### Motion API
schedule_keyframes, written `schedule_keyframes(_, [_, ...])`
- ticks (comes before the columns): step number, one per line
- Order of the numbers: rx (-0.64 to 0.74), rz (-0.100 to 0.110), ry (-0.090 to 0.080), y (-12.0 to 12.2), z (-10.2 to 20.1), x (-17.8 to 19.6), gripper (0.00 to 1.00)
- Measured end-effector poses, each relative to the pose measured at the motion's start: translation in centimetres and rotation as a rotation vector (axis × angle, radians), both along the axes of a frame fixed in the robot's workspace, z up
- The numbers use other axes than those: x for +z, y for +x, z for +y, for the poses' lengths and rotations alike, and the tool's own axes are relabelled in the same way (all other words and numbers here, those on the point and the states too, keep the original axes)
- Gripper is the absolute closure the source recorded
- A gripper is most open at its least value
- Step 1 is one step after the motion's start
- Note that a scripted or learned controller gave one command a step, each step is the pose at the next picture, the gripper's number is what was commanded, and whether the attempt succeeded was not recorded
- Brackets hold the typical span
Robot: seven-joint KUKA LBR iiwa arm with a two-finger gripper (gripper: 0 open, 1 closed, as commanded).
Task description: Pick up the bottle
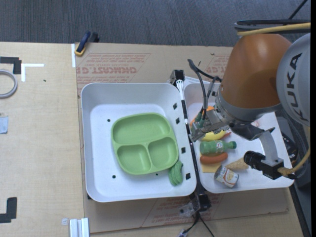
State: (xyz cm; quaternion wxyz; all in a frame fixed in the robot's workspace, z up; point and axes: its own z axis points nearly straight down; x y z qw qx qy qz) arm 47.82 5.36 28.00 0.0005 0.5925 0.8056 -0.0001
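Two white bins sit on the desk (39, 147). In the right bin (256, 179), near its front edge, lies a small can (227, 176); behind it a red sausage (213, 157), then the green plastic bottle (217, 145) on its side. The claw (203, 123) hangs just behind the bottle; its grip cannot be told. The grey arm (256, 78) bends over from the right.

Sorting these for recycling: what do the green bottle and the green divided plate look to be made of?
Bottle: probably plastic, glossy green with a yellow label, like a toy; the small picture leaves it unsure. Divided plate: likely moulded plastic, matte pale green, one even colour with soft rounded compartment edges.
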Motion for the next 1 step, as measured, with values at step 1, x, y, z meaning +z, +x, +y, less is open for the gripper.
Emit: schedule_keyframes(1, [0.235,0.003,0.0,-0.05,6.62,-5.43,1.0])
